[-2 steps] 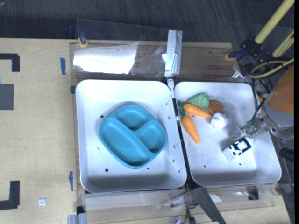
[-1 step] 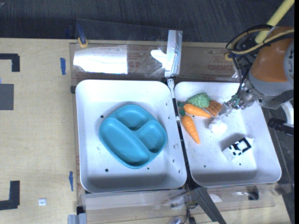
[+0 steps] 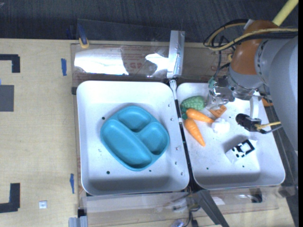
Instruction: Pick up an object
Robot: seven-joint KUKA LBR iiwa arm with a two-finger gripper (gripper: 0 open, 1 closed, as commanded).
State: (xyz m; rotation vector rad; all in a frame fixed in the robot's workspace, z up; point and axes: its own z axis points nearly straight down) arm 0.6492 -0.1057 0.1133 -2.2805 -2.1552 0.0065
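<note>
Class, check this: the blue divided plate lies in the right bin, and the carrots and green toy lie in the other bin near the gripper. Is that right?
Not quite. The camera view shows the blue divided plate in the left bin, not the right. The carrots and green toy do lie in the other bin, the right bin, near the gripper.

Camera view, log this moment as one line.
tool low over right bin | near carrots, green piece | blue tray in left bin | nothing visibly held
</note>
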